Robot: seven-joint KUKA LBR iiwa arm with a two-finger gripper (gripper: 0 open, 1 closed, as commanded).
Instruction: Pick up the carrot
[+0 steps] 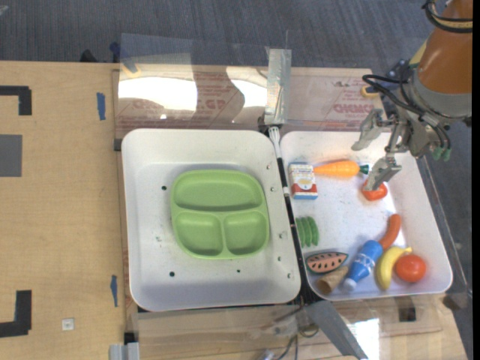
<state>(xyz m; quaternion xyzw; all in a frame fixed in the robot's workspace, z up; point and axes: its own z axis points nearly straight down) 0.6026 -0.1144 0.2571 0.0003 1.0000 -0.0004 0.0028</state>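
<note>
- Nearest the camera, at the front edge of the right bin [439,280], a cluster of toy food is lying crowded together: a watermelon slice [327,262], a blue bottle [364,260], a banana [386,266] and an orange-red tomato [411,268]. They are touching or nearly touching, so picking from that corner would likely be awkward.
- Just behind them, a sausage [391,229] is lying at a slant, and a green pea pod [307,230] is resting by the divider between the bins.
- In the left bin [142,223], a green divided plate [220,213] is sitting flat in the middle, all three of its compartments bare, probably waiting to receive something.
- Further back in the right bin, a small milk carton [302,181] is standing near the divider, and the carrot [337,169] is lying on its side just beside it, green tip pointing right. It is lying apart from the front clutter, which should make it easy to reach.
- The gripper [383,172] is hanging low just right of the carrot's green tip, over a small red piece [374,192]. Its fingers are spread and pinching nothing.
- Judging from this, the arm is lining up an approach, though it seems offset to the right of the carrot's body.
- Farthest back, a clear wall [225,96] is standing behind both bins.
</note>
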